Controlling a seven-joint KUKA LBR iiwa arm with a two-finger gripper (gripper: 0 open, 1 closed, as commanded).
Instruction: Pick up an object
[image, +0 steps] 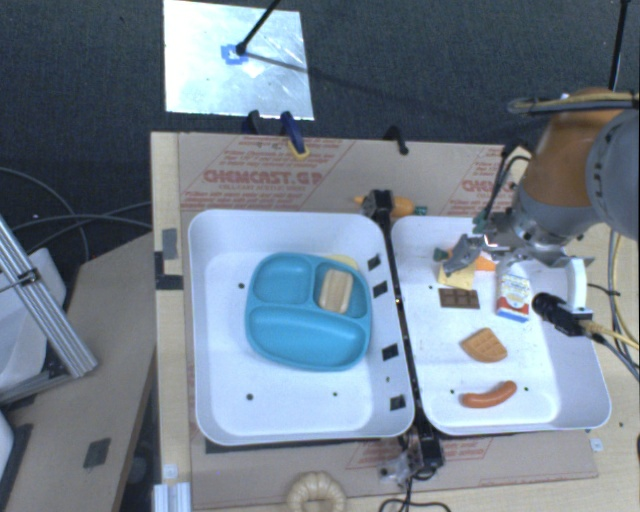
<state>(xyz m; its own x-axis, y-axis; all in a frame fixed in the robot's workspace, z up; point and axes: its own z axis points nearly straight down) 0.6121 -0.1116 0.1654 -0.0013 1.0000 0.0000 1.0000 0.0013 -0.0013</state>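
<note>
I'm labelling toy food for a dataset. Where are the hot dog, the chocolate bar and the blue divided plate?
hot dog (489, 395), camera view, middle of the sausage.
chocolate bar (459, 298), camera view, centre of its brown top face.
blue divided plate (300, 335), camera view, floor of its large lower compartment.

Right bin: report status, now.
Pincer low over right bin, by yellow piece. Nothing seen held. Chocolate bar, milk carton close alongside.
</note>
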